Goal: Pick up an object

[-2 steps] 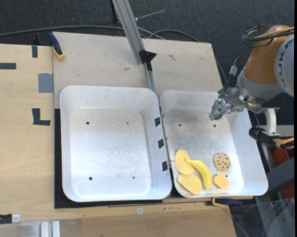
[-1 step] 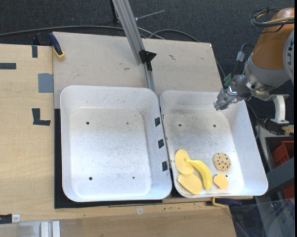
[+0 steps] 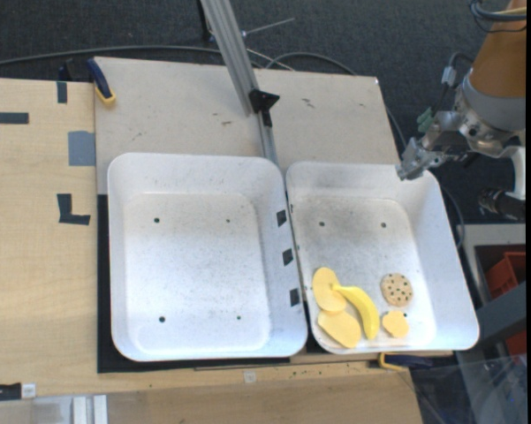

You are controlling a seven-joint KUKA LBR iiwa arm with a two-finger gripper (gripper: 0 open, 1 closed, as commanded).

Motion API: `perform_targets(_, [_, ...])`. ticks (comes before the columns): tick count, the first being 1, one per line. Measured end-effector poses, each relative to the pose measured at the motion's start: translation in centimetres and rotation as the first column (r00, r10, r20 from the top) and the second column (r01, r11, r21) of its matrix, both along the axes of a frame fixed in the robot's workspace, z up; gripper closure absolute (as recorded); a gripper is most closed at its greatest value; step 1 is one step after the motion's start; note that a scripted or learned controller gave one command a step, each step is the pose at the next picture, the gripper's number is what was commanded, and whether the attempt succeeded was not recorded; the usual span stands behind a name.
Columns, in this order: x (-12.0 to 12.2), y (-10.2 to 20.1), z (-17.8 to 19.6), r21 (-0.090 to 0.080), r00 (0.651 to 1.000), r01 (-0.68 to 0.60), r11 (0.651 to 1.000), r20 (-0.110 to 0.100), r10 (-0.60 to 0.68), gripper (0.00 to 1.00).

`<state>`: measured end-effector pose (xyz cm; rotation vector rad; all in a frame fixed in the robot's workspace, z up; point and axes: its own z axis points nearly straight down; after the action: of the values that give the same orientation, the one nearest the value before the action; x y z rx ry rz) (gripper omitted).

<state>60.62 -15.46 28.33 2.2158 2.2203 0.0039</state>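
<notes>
The right bin (image 3: 421,203) holds a small cluster of toy food at its near end. A yellow banana (image 3: 360,308) lies across pale yellow flat pieces (image 3: 337,327). A round brown-speckled cookie (image 3: 396,289) sits just to their right, with a small yellow-orange piece (image 3: 394,325) below it. My gripper (image 3: 412,163) hangs over the far right corner of the right bin, well away from the food, with nothing seen in it. The arm's orange band and grey wrist reach in from the upper right.
The left bin (image 3: 194,170) sits beside the right one, with black clips along the seam between them. A slanted metal rail (image 3: 236,56) rises behind the bins. A blue-and-yellow clamp (image 3: 101,81) lies at the bench's far left corner.
</notes>
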Motion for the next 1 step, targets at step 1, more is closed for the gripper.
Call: perform_targets(1, [0.8, 4.5, -0.38, 0.002, 1.0, -0.003, 1.0, -0.005, 0.003, 1.0])
